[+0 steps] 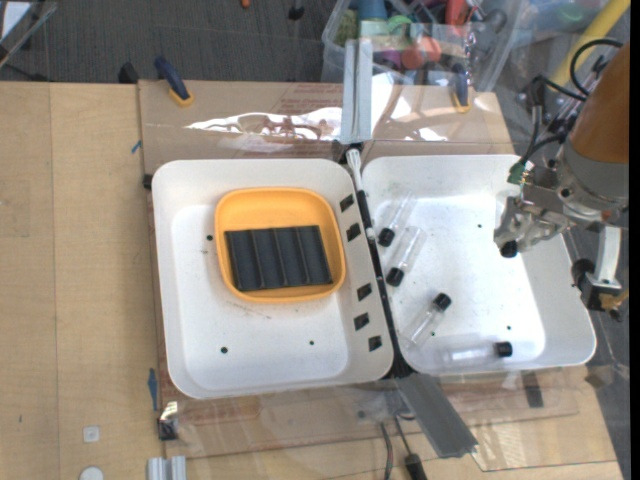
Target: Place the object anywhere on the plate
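An orange plate (232,211) lies in the left bin (190,348), and a black ridged block (278,257) rests flat on it. Several clear tubes with black caps lie loose in the right bin (560,343): one (391,225) near the divider, one (404,258) just below it, one (430,314) mid-bin and one (478,350) along the front wall. My gripper (512,240) hangs over the right bin's right side, well apart from the tubes and far from the plate. I see nothing held in it.
A black divider strip with clips (362,268) runs between the two bins. A clear box of colourful toys (430,13) stands behind the right bin. Cables and the arm's wrist (600,158) crowd the right edge.
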Motion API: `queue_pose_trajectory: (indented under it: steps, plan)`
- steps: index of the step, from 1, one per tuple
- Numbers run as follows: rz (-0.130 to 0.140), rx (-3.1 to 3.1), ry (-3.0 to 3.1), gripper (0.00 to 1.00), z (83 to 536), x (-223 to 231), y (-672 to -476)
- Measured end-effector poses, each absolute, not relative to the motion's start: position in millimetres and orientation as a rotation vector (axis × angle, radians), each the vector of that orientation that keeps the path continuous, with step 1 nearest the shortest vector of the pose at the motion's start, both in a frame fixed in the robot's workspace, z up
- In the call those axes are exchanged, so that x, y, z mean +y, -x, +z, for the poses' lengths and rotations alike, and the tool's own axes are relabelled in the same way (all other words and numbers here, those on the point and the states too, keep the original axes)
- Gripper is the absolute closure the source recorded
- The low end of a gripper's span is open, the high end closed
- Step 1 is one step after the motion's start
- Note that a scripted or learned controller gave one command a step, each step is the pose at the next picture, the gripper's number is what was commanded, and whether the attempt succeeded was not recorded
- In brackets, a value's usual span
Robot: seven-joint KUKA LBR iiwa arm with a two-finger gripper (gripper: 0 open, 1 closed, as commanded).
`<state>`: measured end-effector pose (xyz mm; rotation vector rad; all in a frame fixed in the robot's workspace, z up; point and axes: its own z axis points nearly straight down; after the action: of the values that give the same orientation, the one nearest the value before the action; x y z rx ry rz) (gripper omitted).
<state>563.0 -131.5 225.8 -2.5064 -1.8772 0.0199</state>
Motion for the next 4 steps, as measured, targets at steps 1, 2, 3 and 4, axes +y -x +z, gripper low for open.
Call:
queue_pose_trajectory:
  steps: [1, 2, 3, 4]
  plan:
    - [0.007, -2.011, 2.412, 1.0, 228.7, -124.4, -623.7]
    - [0.004, -2.287, 2.154, 1.0, 240.2, -109.6, -665.7]
    - [0.003, -2.387, 2.044, 1.0, 254.8, -99.4, -668.1]
    - [0.004, -2.626, 1.716, 1.0, 254.2, -63.4, -667.9]
